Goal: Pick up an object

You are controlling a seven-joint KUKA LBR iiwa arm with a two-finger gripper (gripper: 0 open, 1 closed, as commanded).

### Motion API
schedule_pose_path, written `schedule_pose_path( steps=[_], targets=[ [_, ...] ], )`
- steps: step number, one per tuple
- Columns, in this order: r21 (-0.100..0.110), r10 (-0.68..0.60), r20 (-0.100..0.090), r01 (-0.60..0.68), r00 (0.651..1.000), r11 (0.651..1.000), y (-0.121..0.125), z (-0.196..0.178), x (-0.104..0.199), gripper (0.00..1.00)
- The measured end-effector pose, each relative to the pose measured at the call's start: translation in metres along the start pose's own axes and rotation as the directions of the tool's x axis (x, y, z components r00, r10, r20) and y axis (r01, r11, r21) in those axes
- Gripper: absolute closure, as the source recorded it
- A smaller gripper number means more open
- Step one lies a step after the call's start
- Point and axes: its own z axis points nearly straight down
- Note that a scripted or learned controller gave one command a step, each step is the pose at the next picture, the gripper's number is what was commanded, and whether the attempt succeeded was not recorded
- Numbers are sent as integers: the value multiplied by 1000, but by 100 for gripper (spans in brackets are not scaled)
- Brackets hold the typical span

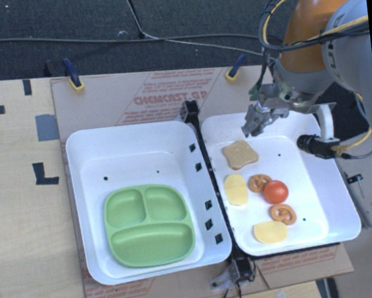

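Observation:
The right bin (315,230) holds a tan toast slice (239,153), a pale yellow piece (236,190), two pretzels (258,183) (284,214), a red tomato (275,191) and a yellow slice (270,233). My gripper (253,126) hangs over the bin's far edge, just up and right of the toast. Nothing shows between its dark fingers.
The left bin (83,156) holds a green divided plate (148,224). A black divider clip (188,111) sits between the bins at the far side. Cables trail over the back of the bench, and a black fitting (316,145) hangs over the right bin's right side.

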Motion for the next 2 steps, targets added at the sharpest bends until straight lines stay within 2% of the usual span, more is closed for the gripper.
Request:
schedule_pose_path(
  steps=[1,2],
  targets=[
    [2,-1,0,1,1000,1000,-2,10,57,100],
    [1,-2,-1,2,1000,1000,11,6,115,100]
  ],
)
